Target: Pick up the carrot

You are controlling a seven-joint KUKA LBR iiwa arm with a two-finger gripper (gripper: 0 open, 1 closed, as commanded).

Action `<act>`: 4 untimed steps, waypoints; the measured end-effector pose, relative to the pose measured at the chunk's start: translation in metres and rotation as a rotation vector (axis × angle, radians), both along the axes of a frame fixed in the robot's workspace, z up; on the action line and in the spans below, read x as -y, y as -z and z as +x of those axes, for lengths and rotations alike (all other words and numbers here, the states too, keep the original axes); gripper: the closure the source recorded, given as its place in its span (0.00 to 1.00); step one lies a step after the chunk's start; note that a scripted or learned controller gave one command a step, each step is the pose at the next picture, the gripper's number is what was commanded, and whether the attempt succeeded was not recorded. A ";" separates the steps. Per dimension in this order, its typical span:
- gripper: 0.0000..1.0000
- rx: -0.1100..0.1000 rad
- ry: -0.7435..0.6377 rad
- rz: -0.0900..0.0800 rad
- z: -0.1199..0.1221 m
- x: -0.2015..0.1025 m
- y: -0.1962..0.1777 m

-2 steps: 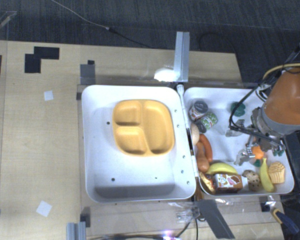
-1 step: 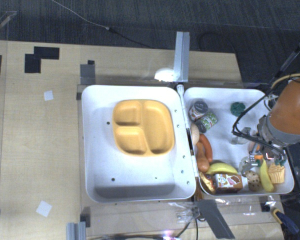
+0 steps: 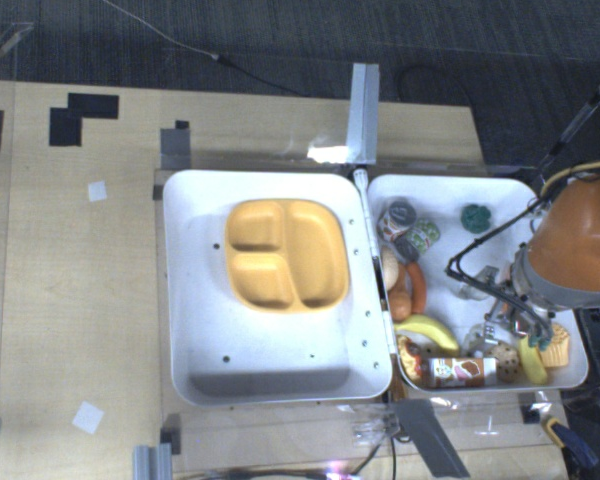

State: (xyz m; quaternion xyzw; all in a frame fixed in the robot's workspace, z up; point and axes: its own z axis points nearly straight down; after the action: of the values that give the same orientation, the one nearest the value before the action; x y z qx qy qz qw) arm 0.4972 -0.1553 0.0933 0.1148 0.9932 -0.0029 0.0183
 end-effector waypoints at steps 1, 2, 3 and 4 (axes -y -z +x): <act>0.00 -0.022 0.264 0.013 0.020 -0.007 0.004; 0.00 -0.018 0.464 0.019 -0.005 0.044 0.004; 1.00 -0.008 0.455 0.018 -0.002 0.044 -0.009; 1.00 -0.020 0.477 0.020 -0.007 -0.010 -0.071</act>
State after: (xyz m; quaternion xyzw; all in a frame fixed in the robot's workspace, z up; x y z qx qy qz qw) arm 0.4905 -0.1451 0.1647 0.3464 0.9381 0.0016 0.0059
